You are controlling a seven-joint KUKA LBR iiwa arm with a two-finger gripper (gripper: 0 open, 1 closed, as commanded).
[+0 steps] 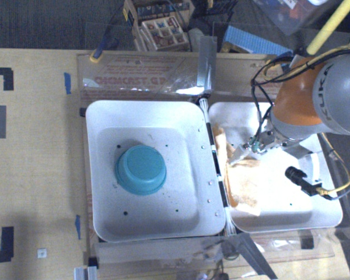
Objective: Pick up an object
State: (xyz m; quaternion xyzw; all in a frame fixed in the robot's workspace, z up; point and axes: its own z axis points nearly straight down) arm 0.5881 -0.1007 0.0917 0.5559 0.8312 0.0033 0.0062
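A teal round bowl (141, 169) sits upside down in the left white bin (105, 121). In the right white bin (321, 214) a tan, flat, crumpled piece (243, 185) lies along the left side. A second tan strip (220, 143) leans by the bin's left wall. My gripper (252, 149) reaches down from the grey and orange arm (306, 101) into the right bin, right at the upper edge of the tan piece. The fingers are small and dark against the glare.
A black cylindrical part (300, 178) with a yellow cable sticks out over the right bin. A clear plastic sheet (143, 77) lies behind the bins. Boxes and clutter stand beyond the bench's far edge.
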